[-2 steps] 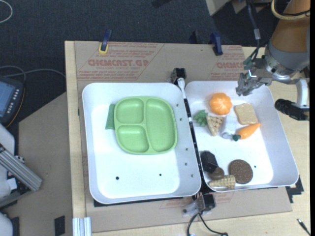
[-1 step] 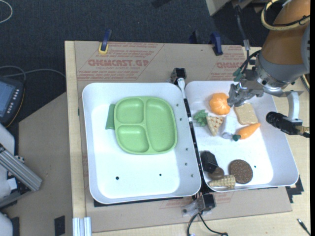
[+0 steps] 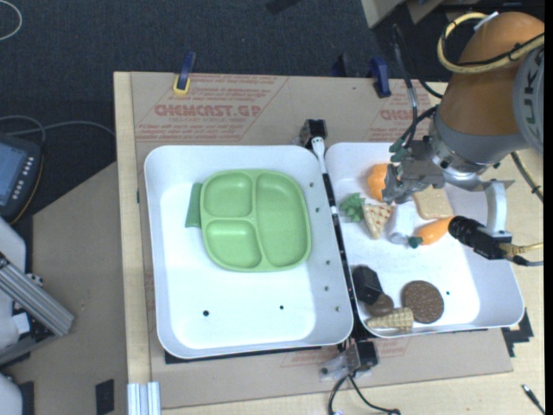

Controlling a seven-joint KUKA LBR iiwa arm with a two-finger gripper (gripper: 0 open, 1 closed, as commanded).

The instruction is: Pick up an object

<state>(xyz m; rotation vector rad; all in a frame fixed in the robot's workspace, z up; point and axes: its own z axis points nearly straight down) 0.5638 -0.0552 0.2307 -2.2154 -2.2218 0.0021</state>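
My gripper [image 3: 399, 188] hangs over the upper middle of the right bin [image 3: 492, 305], pointing down beside an orange ball-shaped fruit [image 3: 377, 180]. Just below it lie a pale waffle-textured wedge [image 3: 375, 219] and a green leafy piece [image 3: 352, 206]. A toy carrot [image 3: 432, 230] lies to the right of the wedge, and a tan bread slice [image 3: 430, 202] sits partly under the arm. Nothing shows clearly between the fingers.
A green divided plate [image 3: 256, 219] rests in the left bin [image 3: 173, 301]. Near the right bin's front lie a black object [image 3: 366, 281], a brown round cookie [image 3: 422, 301] and a corn-like piece [image 3: 390, 321]. A black cable connector [image 3: 471, 234] hangs at the right.
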